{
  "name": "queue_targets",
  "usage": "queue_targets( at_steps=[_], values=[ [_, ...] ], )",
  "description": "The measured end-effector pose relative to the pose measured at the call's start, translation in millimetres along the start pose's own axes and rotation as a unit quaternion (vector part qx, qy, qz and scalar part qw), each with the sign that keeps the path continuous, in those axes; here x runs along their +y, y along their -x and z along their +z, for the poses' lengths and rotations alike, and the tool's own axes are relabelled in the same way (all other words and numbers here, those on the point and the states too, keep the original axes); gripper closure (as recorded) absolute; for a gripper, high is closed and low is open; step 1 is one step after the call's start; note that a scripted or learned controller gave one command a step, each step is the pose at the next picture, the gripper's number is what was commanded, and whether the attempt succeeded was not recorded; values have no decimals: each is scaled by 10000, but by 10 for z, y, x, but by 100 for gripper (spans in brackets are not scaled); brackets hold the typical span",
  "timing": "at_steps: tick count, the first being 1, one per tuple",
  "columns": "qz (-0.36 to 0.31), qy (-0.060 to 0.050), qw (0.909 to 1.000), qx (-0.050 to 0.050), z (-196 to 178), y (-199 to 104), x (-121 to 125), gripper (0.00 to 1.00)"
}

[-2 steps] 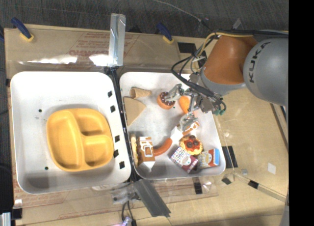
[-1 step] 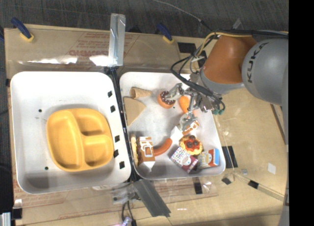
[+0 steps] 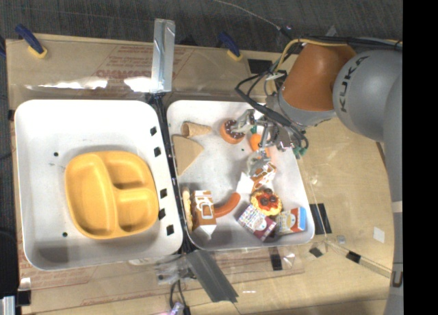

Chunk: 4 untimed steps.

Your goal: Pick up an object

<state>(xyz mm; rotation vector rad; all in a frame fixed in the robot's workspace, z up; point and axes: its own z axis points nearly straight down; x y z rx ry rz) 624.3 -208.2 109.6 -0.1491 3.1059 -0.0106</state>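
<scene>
The right bin [image 3: 219, 163] holds several small toy foods: a cone [image 3: 196, 129], a tan wedge [image 3: 186, 152], a donut-like piece [image 3: 233, 131], an orange sausage [image 3: 226, 204], a red and yellow round piece [image 3: 266, 202], a purple packet [image 3: 252, 218] and a boxed item [image 3: 203, 211]. My gripper [image 3: 263, 144] hangs over the bin's upper right part, just right of the donut-like piece. An orange bit [image 3: 254, 141] lies at its tip. The wrist and cables hide the fingers.
The left bin [image 3: 41, 135] carries a yellow divided tray [image 3: 111, 191]. A metal bracket [image 3: 163, 53] stands behind the bins' shared wall. The arm's orange band [image 3: 315, 77] and grey link [image 3: 369, 94] overhang the right bin's far right corner.
</scene>
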Motion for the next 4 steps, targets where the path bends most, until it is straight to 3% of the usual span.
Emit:
queue_targets(
  at_steps=[1, 2, 3, 4],
  values=[
    [-905, 19, 9959, 82, 109, 100, -8, 0],
    [-805, 35, 9967, 110, 131, -127, 14, 0],
    [-829, 26, 9965, 85, 14, -99, 27, 100],
    [-437, 32, 9990, 102, -844, 435, 473, 100]
  ],
)
